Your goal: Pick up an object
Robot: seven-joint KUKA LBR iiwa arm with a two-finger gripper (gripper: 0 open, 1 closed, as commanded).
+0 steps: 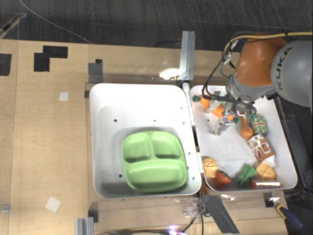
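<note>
My gripper point(222, 125) hangs low over the upper middle of the right bin point(230, 148), under the orange band of the arm point(254, 62). Small orange pieces point(217, 111) lie just above it, and another orange and green piece point(203, 101) sits near the bin's top left corner. Right of the gripper are a brown bottle-shaped toy point(246, 129) and a green can point(259, 124). I see nothing held by the gripper.
Lower in the right bin lie a brown patterned box point(261, 148), a corn cob point(266, 170), a green vegetable point(246, 174), a red fruit point(222, 179) and a yellow waffle-like toy point(210, 166). The left bin point(112, 102) holds a green divided tray point(154, 160).
</note>
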